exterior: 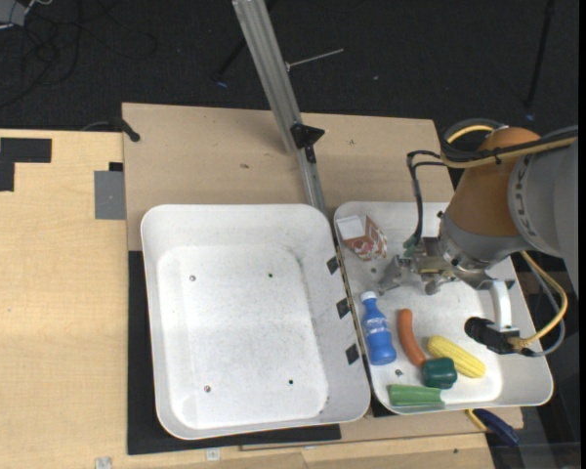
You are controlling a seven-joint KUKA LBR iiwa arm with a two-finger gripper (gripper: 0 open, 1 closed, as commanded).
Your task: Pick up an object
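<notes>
Two white bins are set side by side on a tan bench [225, 154]. The left bin [166, 233] takes up the middle of the view; its floor is bare apart from a few small dots. The right bin [527, 384] sits at about 4 o'clock from centre and holds all the loose items.

The arm [513, 198] is seen coming in from 3 o'clock, grey with an orange band, bent down over the right bin. The gripper [410, 272] is lowered in the upper half of that bin, pointing toward 9 o'clock. Whether the claw is spread or pressed together cannot be told; nothing is seen pinched in it.

A small white and red carton [359, 237] lies at 10 o'clock from the gripper, near it, against the bin's left wall. A blue bottle [376, 330] with a white cap lies at 7 o'clock from the gripper, along the left wall. An orange carrot [408, 335] is just beside the bottle at 3 o'clock of it. A yellow corn cob [456, 357] lies at 4 o'clock from the carrot. A dark green round piece [438, 371] touches the corn's lower left end. A light green pod [413, 396] lies flat at 6 o'clock, near the bin's front rim. A black and white cable [498, 325] hangs over the bin's right side.
</notes>
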